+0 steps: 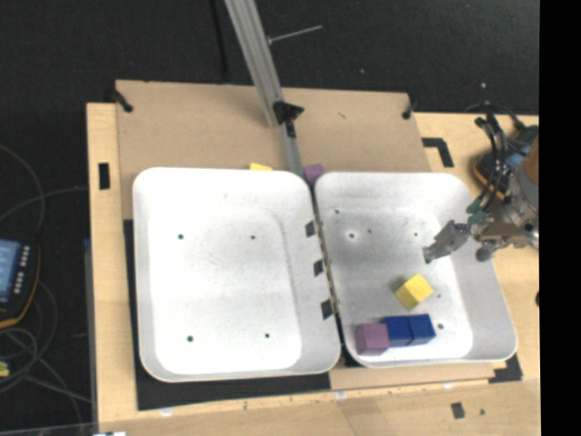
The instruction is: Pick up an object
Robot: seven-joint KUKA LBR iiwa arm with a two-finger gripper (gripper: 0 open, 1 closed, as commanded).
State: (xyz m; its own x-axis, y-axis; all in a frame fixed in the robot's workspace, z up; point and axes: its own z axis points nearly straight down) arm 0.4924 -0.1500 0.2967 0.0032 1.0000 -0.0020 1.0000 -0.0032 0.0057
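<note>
- Camera view: the gripper (451, 240) is seen over the right bin (481, 334), at three o'clock of its floor, gripping nothing; whether it is spread or closed cannot be told.
- A yellow cube (414, 290) is found at five o'clock of the bin, apart from the blue block (408, 329) and purple block (371, 337) at six.
- The yellow cube is judged the best target: it should be approached from above, centred, with its tilted faces matched.

A grey metal rail (257, 48) slants over the bench (a handheld pendant (15, 278), perhaps, lies far left).
</note>
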